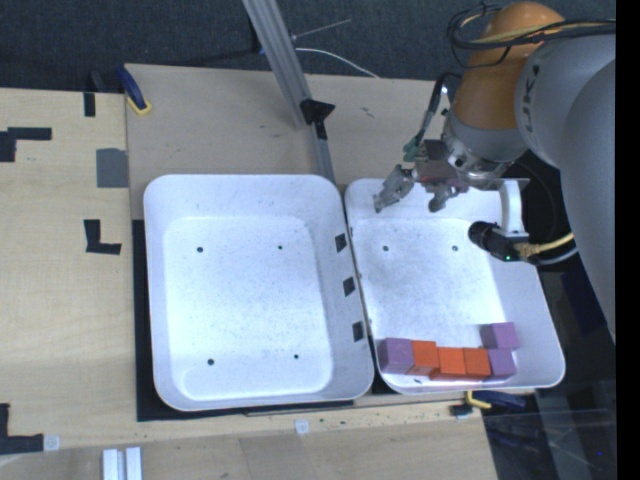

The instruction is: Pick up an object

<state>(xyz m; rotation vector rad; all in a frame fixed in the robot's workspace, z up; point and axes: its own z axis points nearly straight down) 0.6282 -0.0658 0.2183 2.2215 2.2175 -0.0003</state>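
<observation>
Several small blocks lie in a row along the near edge of the right bin (520, 288): a purple block (397, 354) at the left, orange blocks (449, 360) in the middle and purple blocks (500, 348) at the right. My gripper (412, 198) hangs over the far edge of the right bin, well away from the blocks. Its two fingers stand apart, open, with nothing between them.
The left bin (160, 268) sits beside the right one. A slanted metal rail (285, 63) runs down to the gap between the bins. Black clips (349, 285) line the shared edge. A black cable fitting (490, 238) hangs beside the wrist.
</observation>
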